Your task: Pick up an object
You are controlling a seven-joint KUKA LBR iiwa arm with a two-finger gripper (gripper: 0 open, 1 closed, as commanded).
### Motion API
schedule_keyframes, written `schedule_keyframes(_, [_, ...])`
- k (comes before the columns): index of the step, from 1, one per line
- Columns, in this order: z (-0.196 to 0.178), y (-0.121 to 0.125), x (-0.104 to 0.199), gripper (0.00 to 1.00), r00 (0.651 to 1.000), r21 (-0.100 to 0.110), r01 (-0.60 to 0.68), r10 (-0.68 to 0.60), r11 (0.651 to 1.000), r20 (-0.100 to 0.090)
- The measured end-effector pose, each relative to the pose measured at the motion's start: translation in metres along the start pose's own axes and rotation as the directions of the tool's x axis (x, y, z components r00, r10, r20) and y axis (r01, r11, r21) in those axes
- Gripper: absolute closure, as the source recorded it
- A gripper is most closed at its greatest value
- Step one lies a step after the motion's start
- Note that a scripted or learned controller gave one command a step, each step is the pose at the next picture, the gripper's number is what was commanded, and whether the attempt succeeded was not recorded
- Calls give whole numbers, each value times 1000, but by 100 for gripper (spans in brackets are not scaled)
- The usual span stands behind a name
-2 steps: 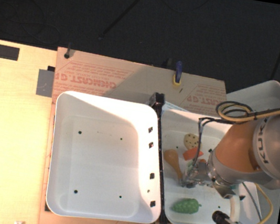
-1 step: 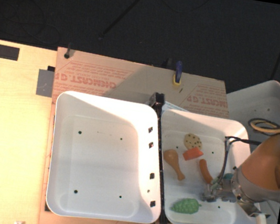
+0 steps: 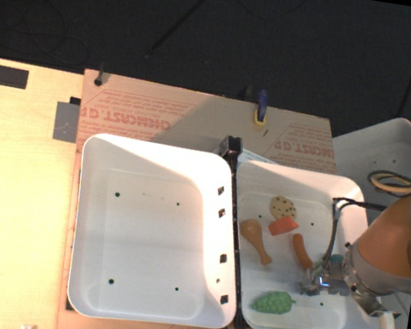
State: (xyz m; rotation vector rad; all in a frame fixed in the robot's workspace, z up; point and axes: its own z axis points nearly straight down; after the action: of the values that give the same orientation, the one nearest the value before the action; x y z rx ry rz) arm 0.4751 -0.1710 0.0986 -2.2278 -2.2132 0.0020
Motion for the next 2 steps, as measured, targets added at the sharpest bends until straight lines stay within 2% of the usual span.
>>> schedule_keyframes(2, [-18,-1,-2,100,1000,4,-8,8,1000,-1])
